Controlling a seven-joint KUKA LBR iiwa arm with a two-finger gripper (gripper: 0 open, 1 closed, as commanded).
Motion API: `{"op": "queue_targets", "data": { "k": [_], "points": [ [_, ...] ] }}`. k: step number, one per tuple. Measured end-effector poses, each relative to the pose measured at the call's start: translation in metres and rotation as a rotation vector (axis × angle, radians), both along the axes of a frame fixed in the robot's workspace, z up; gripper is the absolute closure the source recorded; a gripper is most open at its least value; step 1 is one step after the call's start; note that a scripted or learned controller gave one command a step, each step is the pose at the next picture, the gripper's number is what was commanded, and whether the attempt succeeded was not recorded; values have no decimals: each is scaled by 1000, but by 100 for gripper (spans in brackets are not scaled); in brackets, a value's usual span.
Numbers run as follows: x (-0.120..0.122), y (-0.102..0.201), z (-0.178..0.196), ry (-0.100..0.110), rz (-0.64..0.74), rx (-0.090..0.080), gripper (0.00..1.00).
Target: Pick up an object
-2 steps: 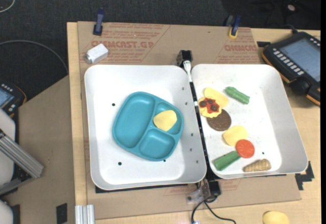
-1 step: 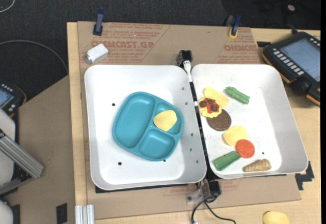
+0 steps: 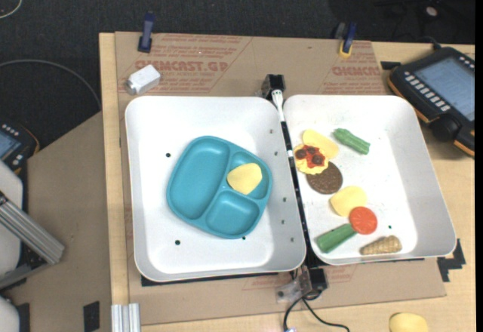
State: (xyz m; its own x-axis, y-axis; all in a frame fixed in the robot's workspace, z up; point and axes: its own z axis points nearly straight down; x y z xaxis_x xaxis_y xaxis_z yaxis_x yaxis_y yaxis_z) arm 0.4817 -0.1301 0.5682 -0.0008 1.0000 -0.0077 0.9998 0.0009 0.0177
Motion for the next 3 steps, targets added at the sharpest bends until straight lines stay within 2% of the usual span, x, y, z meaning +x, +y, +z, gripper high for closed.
{"op": "queue_targets", "data": {
  "k": [3],
  "points": [
    [2,0,32,-14,0,-7,100]
  ]
}}
